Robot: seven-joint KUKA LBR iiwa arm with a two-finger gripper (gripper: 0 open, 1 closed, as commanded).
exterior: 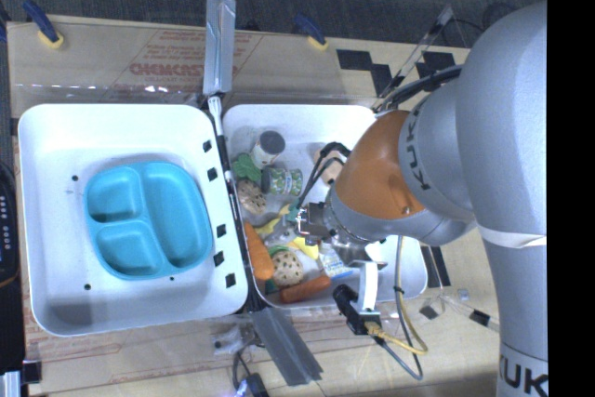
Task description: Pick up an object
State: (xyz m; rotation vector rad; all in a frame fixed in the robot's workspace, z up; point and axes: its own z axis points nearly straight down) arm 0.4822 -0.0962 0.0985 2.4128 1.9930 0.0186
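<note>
My gripper (pixel 305 224) hangs low in the right bin (pixel 307 118), beneath the orange band of the wrist (pixel 376 177), over a pile of toy food. Around it lie an orange carrot (pixel 258 254), a speckled cookie (pixel 286 267), a reddish sausage-like piece (pixel 305 290), a yellow piece (pixel 270 222), a green-labelled can (pixel 288 181), a small jar with a grey lid (pixel 271 144) and a green item (pixel 246 167). The wrist hides whatever lies right under the gripper.
In the left bin (pixel 46 153) rests a blue divided plate (pixel 149 218). A metal divider (pixel 219 42) stands between the bins at the back. Cables (pixel 400 330) trail off the wrist over the right bin's front edge.
</note>
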